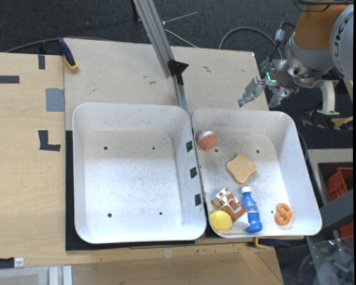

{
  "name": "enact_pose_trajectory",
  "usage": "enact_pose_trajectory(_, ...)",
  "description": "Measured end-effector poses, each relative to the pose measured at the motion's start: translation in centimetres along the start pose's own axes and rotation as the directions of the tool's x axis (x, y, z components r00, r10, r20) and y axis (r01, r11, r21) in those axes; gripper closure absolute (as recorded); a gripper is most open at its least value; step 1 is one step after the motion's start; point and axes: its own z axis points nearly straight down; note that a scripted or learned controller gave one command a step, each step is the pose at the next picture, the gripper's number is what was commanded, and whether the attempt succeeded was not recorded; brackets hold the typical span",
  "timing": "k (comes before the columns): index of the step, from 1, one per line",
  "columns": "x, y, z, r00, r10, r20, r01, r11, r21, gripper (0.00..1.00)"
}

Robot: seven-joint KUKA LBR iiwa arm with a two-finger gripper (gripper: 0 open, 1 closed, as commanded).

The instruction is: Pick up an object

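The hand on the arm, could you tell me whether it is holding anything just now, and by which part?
Nothing is held. The hand hangs above the far rim of the right bin, its fingers open with nothing between them; the objects lie in that bin.

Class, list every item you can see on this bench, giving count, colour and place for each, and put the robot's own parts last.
Bins: two, white, side by side on the bench.
Bread slice: one, tan, middle of right bin.
Bottle: one, blue with white cap, front of right bin.
Lemon: one, yellow, front of right bin.
Carton: one, brown and white, beside the lemon.
Round item: one, reddish, rear left of right bin.
Ring-shaped item: one, orange, front right corner.
Gripper: one, grey, above the right bin's rear edge.
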Motion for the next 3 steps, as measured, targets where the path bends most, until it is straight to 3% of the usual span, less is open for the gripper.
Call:
enact_pose_trajectory(1,0.0,0.1,-0.3,1.0,-0.002,0.001,0.002,1.0,-0.005,0.0)
enact_pose_trajectory(3,1.4,0.1,11.7,1.0,-0.001,0.001,0.001,1.0,0.001,0.0)
